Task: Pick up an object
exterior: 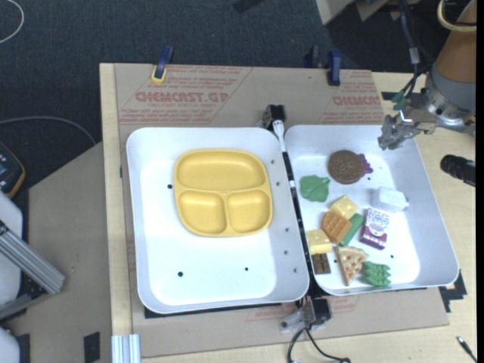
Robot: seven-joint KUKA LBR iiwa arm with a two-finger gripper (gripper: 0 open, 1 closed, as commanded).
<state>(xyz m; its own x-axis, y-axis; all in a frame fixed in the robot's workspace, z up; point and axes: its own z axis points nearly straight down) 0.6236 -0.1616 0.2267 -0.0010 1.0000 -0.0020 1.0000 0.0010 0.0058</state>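
The right bin [423,203] holds several toy foods: a brown round patty [345,166], a green leaf [314,188], a yellow cheese wedge [344,206], an orange waffle [334,224], a pizza slice [350,263], a green piece [376,274], a purple-and-white packet [374,228] and a white piece [392,199]. My gripper [393,132] hangs over the bin's far right corner, up and to the right of the patty. Nothing shows between its fingers.
The left bin [151,248] holds a yellow three-compartment plate [223,191]. A black clip [275,116] sits at the top of the divider between the bins. Yellow and blue clamps [160,66] [333,66] grip the board's far edge.
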